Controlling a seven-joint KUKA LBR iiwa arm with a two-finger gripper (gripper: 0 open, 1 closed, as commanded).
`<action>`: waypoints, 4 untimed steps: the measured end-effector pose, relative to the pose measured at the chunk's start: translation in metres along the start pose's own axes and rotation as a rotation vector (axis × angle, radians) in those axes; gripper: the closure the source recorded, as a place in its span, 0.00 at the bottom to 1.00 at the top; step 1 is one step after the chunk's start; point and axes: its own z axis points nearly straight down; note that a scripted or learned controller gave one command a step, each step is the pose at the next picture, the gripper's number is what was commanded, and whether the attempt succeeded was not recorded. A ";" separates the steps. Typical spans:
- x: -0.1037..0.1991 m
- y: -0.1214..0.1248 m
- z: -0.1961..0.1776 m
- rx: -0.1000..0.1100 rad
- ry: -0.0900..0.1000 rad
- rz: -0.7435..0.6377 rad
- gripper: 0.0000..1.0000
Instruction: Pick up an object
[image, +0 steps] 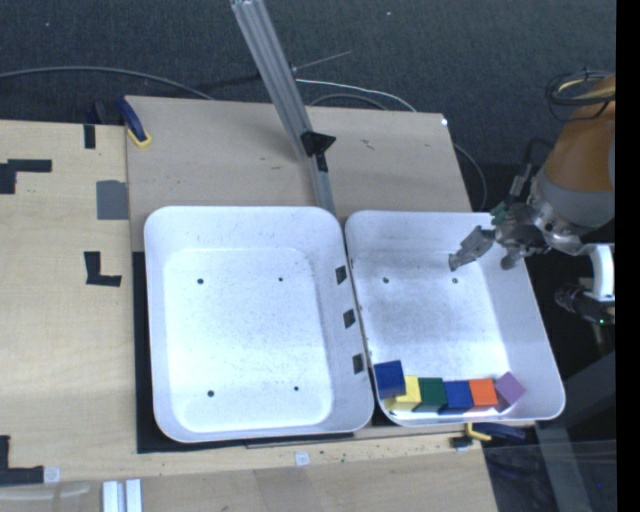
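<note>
Camera view is showing the claw (466, 256) hovering bare over the right bin (530, 320), its opening unclear; blocks (445, 392) are lying ungrasped along the near wall.

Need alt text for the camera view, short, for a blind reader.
The arm's gripper hovers over the far part of the right white bin, holding nothing. A row of coloured blocks lies along that bin's near edge, and the left white bin sits beside it.
</note>
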 end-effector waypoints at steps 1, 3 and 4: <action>0.109 -0.039 -0.013 0.002 0.004 -0.007 0.00; 0.166 -0.074 -0.089 -0.008 0.000 0.001 0.00; 0.239 -0.107 -0.288 -0.009 0.002 -0.003 0.00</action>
